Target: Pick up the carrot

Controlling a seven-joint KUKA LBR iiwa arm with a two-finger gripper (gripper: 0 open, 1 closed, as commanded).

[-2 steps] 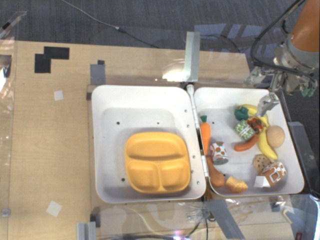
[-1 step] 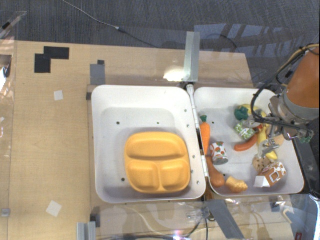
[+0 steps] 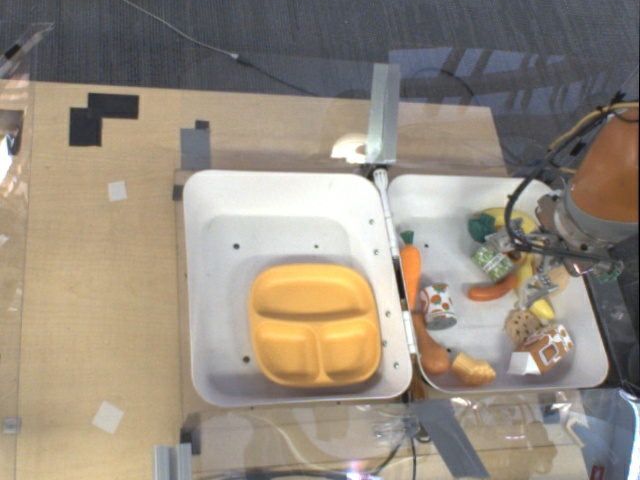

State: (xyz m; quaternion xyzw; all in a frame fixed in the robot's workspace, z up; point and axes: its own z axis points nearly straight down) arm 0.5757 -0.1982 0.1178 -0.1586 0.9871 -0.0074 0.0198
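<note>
The pincer (image 3: 540,280) hung over the right side of the right bin (image 3: 590,368), under the arm's orange band (image 3: 612,173). Whether it stood apart or together could not be told, as cables and wrist hid its tip. The carrot (image 3: 411,271) lay well to the pincer's left, lengthwise against the bin's left wall, green top pointing away from the camera, untouched. Just left of the pincer lay a red sausage (image 3: 493,289), and beyond it a small printed can (image 3: 437,306). Nearer the camera sat a cookie (image 3: 519,325), a little carton (image 3: 545,347) and a drumstick (image 3: 448,360). Far to the left, the other bin (image 3: 215,218) bore a yellow divided tray (image 3: 314,322).
</note>
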